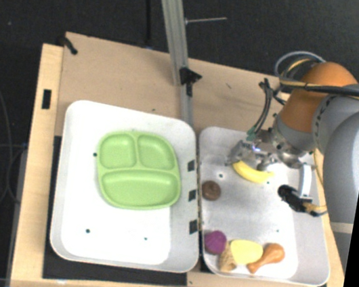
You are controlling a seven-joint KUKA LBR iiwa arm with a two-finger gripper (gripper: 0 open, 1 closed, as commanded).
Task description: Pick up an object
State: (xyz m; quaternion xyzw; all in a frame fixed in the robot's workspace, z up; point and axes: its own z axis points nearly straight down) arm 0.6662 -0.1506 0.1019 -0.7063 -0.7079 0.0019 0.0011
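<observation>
Yellow and curved, a banana (251, 175) lies in the upper part of the right bin (298, 250), its ends turned slightly upward and its body crossing the bin's floor from left to right. The gripper (257, 161) sits directly over it, so close that the two seem to touch at the banana's upper edge, but from this slanted view it cannot be told whether the gripper is released or clenched, or whether the fruit is grasped at all. The grey arm (339, 154) comes in from the right, with its orange band (312, 94) above the wrist. To the left of the banana, close to the bin's left wall, rests a small round brown object (210, 190). Along the near wall of the same bin, well apart from the gripper, four things crowd together: a purple lump (215, 240), a pale yellow piece (247, 249) just beside it, a tan cone-like item (227, 260) touching the yellow piece from below, and an orange-brown drumstick shape (268, 255) at the right of the group. The left bin (69, 223) holds a light green divided plate (139, 171) with two small compartments above one wide one, lying flat in the bin's upper half. Both bins sit side by side on a tan bench (109, 72), and a slanted metal pole (174, 28) rises from between them toward the top of the view.
</observation>
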